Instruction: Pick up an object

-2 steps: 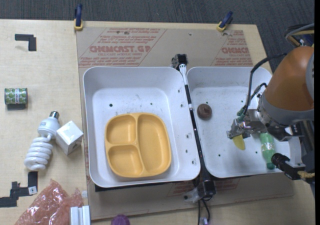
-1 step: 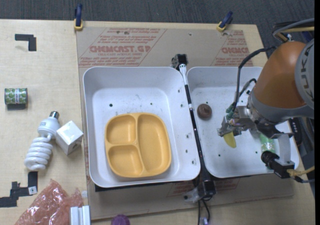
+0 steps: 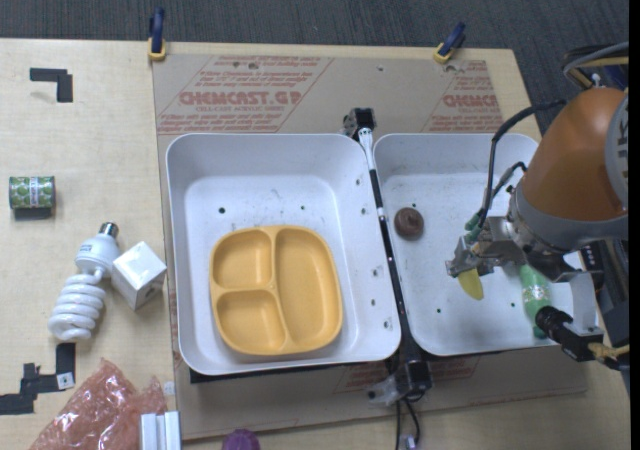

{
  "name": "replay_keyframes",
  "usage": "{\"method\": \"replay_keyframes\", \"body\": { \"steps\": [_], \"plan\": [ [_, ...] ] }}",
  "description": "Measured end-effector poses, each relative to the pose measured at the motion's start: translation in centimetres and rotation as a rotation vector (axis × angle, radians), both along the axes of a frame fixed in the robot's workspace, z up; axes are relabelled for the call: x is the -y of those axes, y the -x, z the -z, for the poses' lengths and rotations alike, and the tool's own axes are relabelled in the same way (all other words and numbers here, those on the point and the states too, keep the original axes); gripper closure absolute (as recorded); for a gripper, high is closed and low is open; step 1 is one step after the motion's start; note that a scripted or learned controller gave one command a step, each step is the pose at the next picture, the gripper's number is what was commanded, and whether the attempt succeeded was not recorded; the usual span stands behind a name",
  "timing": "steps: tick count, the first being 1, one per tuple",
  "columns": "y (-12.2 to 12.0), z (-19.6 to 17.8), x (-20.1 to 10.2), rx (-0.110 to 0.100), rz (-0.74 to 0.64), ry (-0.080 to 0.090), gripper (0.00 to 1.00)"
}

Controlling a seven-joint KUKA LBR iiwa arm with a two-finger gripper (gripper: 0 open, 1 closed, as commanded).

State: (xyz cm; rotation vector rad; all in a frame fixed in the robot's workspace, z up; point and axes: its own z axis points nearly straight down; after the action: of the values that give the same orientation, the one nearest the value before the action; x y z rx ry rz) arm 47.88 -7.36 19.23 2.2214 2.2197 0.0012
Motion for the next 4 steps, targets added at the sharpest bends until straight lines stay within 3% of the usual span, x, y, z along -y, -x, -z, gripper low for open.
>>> {"method": "replay_keyframes", "body": {
  "steps": [1,2,3,4],
  "plan": [
    [-1.1,0.0,-1.1,-0.001,-0.002,0.000,1.00],
    [-0.8,0.0,-0.4,0.000,0.000,0.000,1.00],
    [-0.6,0.8,2.5,-0.002,0.001,0.000,1.00],
    [0.0,0.0,1.2,-0.001,-0.002,0.000,1.00]
  ]
}}
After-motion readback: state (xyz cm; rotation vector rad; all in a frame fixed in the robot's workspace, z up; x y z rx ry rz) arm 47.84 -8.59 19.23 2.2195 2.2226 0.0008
